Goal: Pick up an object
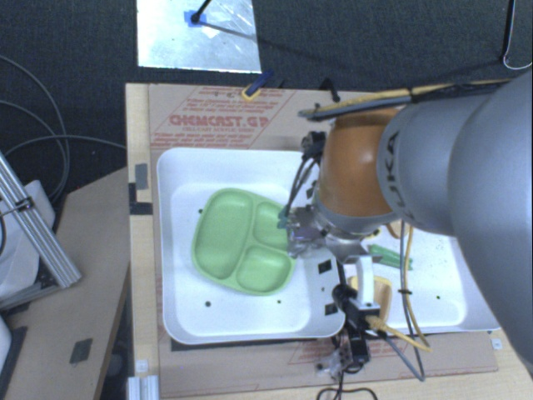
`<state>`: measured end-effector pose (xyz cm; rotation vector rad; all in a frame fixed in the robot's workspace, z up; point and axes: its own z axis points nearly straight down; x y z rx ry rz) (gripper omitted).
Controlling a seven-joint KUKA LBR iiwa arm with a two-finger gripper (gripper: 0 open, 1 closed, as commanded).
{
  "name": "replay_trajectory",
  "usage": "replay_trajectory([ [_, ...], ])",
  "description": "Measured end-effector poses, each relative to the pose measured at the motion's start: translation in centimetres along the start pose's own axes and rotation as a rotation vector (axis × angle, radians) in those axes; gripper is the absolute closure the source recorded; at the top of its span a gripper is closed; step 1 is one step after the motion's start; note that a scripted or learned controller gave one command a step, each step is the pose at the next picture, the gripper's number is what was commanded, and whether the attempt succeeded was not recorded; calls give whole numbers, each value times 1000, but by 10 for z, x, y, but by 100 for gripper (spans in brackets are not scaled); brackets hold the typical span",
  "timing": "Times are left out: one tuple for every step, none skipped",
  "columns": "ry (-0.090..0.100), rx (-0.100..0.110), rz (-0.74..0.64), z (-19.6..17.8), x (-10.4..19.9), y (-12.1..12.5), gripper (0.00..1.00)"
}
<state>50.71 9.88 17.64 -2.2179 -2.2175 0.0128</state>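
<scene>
The green plate (237,242) lies in the left bin (179,215) at the middle of the frame, reaching leftward from the gripper (298,230), which hangs at its right edge, hidden under the wrist so its opening cannot be told.

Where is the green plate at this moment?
In the camera view the green plate lies in the left bin, near its middle; the arm covers its right edge.
</scene>
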Motion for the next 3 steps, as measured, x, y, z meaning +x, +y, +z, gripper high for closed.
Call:
replay_trajectory([
  [0, -17, 4, -32, -66, 54, 100],
  [4, -8, -6, -41, -36, -5, 100],
  [1, -15, 3, -80, -88, -21, 100],
])
